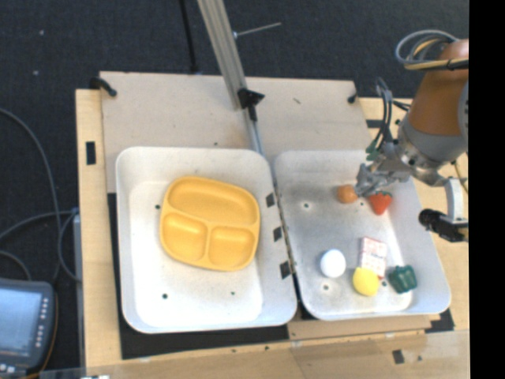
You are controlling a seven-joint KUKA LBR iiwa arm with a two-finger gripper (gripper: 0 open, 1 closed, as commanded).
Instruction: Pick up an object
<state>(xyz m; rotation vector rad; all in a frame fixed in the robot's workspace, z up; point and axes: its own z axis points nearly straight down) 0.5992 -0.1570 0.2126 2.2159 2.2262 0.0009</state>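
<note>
Dark carpet floor [95,22] all round, black cables [31,172] trailing across it at left. The pale wooden table [181,109] sits square, a slanted aluminium post [225,42] rising from its back, a screen [24,322] bottom left.

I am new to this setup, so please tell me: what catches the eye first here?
The big yellow tray lies alone in the left bin. In the right bin, the gripper hangs between an orange ball and a red piece.
</note>
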